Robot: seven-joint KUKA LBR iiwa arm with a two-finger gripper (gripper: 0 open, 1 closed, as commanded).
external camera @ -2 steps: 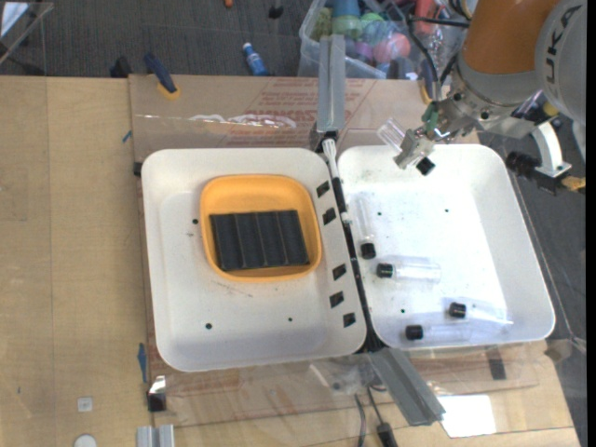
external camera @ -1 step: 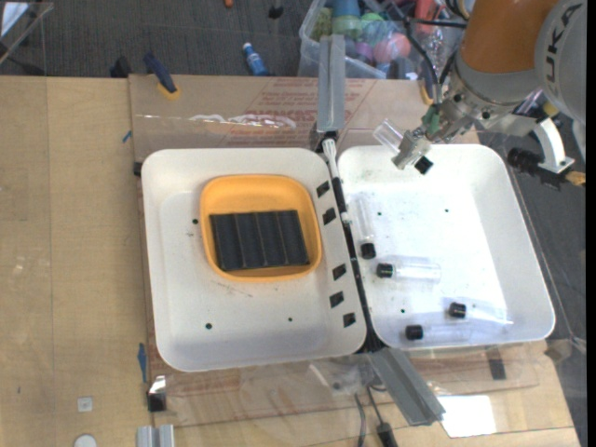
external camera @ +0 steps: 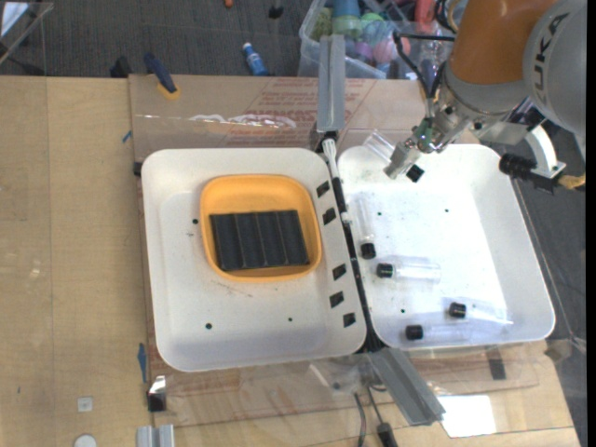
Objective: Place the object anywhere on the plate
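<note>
An orange plate (external camera: 216,198) sits in the left bin (external camera: 177,296). A black ribbed slab (external camera: 259,239) lies flat on the plate and covers most of its middle. My gripper (external camera: 407,165) hangs over the far left corner of the right bin (external camera: 484,212), well to the right of the plate. It is close to a clear vial (external camera: 376,145) lying at that corner. Nothing can be made out in the gripper.
Several clear vials with black caps lie in the right bin, one (external camera: 408,270) mid-bin and another (external camera: 477,313) near the front. A row of black clips (external camera: 339,271) lines the divider between the bins. A tub of clutter (external camera: 372,17) stands behind the bench.
</note>
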